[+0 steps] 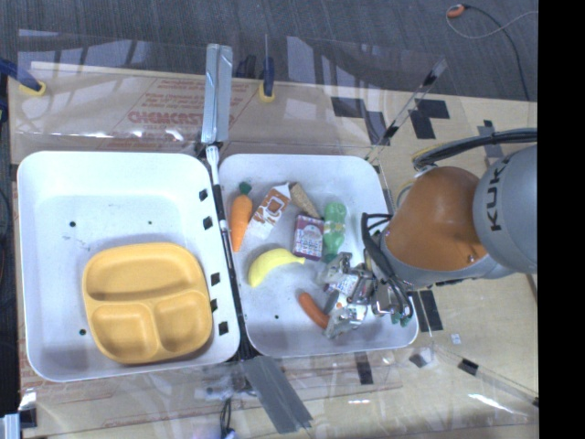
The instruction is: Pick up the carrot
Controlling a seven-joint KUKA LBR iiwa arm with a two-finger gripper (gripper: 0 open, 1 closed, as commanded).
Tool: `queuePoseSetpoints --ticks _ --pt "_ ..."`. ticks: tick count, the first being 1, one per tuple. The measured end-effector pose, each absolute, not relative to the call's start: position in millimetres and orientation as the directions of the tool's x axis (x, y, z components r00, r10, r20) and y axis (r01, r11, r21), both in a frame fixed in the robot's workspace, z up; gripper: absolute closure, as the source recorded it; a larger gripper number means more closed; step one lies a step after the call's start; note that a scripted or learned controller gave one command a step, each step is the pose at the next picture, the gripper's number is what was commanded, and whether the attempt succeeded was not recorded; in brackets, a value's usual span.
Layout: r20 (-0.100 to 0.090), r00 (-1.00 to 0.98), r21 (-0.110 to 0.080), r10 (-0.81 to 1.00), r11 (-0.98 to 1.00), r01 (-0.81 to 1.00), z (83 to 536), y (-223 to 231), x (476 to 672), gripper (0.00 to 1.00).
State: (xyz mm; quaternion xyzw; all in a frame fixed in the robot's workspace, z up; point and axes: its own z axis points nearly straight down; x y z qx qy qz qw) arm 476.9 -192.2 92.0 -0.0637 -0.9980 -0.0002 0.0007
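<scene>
My jaws [352, 302] hang low in the near right corner of the right-hand bin [388, 190], down among the clutter there, and whether they are released or clenched I cannot tell from this slant.

The carrot [239, 220] lies well apart from me, against the left wall of this same bin, towards its far left corner. From the jaws it is up and to the left, across the width of the bin. Its long axis runs roughly far to near, the green top at the far end and the orange tip pointing near, tilted only a little. I judge that I must cross the bin leftward and away, then turn so the jaws close across the carrot's narrow width, not along its length. The wall just beside it leaves little room on that side, which could spoil the grip.

Between us lie a banana [271, 264], a small carton [271, 207], a dark pink packet [309, 237] and a green thing [334, 225]. Just left of the jaws is a small orange-red piece [313, 309], which could be mistaken for the carrot.

As for writing: "KU" shows in black on my grey arm [507, 218]. Faint red lettering sits on the clear sheet [174, 108] at the far side of the bench, too blurred to read. The packet labels are too small to read. The left bin [55, 181] holds a yellow divided tray [146, 300].
</scene>
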Motion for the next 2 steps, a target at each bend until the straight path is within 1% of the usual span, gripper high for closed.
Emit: queuePoseSetpoints --ticks 1,2 --pt "-0.001 -0.957 0.0 0.289 0.957 0.289 107 -135 608.6 0.0" --pt "-0.012 -0.659 0.002 0.752 0.659 0.752 100 -103 609.9 0.0"
